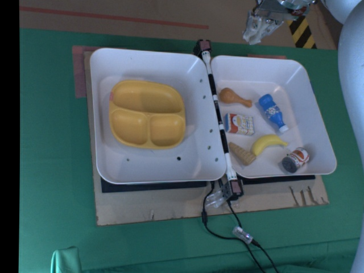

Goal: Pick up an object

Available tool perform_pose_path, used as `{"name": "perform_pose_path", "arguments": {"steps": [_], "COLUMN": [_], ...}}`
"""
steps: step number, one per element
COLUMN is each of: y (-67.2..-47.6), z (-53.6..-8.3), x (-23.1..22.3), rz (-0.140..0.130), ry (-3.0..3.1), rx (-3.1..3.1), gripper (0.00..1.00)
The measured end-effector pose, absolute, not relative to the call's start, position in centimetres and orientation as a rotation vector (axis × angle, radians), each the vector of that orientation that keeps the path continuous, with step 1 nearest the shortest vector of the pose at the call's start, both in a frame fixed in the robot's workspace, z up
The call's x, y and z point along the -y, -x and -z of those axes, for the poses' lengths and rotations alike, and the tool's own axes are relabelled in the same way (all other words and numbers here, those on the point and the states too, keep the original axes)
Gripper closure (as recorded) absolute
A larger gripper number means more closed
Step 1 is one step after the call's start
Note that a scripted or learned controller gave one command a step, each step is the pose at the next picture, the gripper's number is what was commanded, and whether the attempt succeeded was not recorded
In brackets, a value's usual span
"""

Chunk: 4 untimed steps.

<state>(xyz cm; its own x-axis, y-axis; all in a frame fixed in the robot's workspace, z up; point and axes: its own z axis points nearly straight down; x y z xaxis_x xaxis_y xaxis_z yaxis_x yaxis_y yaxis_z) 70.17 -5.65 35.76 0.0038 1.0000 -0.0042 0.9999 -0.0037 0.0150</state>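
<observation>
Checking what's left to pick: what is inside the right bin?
The right bin holds a drumstick, blue bottle, small carton, banana, cone and can. Nothing looks stacked; beneath them can't be seen.

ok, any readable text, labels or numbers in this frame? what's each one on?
None can be read.
Small box: printed front, too blurred to read.
Blue bottle: white label band, no legible text.
Can: label too small to read.
Black-and-yellow hazard stripes at the top right: a marking, no words.

yellow divided tray [147, 114] in the left bin [153, 169]
</observation>
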Motion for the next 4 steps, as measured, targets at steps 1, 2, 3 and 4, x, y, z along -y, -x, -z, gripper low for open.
{"name": "perform_pose_path", "arguments": {"steps": [1, 2, 3, 4], "y": [-70.1, -70.1, -70.1, -70.1], "z": [-33.2, -36.7, -36.0, -37.7], "x": [1.5, 4.0, 0.5, -2.9], "rz": [-0.005, -0.013, -0.007, -0.013], "ry": [-2.219, -2.219, -2.22, -2.218], "rx": [-2.211, -2.204, -2.21, -2.208], "gripper": [1.0, 1.0, 1.0, 1.0]}}
